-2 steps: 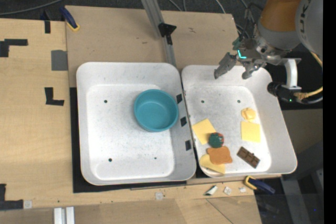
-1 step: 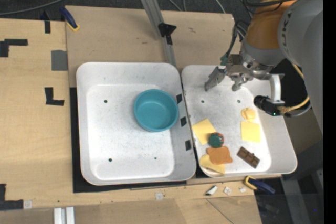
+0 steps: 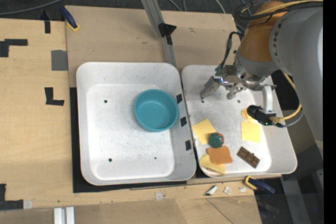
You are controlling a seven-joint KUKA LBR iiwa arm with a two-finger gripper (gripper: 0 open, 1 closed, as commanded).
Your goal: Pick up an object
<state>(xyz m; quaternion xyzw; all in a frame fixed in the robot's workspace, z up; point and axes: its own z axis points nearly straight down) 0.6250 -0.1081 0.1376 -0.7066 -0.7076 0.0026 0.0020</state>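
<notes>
I see the arm [image 3: 273,34] reaching in over the right bin [image 3: 197,78], tool [image 3: 220,91] low at its upper part, fingers spread open and gripping nothing, yellow square [image 3: 203,129], green ball [image 3: 216,139], orange piece [image 3: 219,155] lying below the tool, well apart

Grey arm reaching from right, pincer [image 3: 220,92] splayed apart, holding nothing

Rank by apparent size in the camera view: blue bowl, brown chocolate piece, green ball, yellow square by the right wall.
1. blue bowl
2. yellow square
3. brown chocolate piece and green ball: too alike to rank.
</notes>
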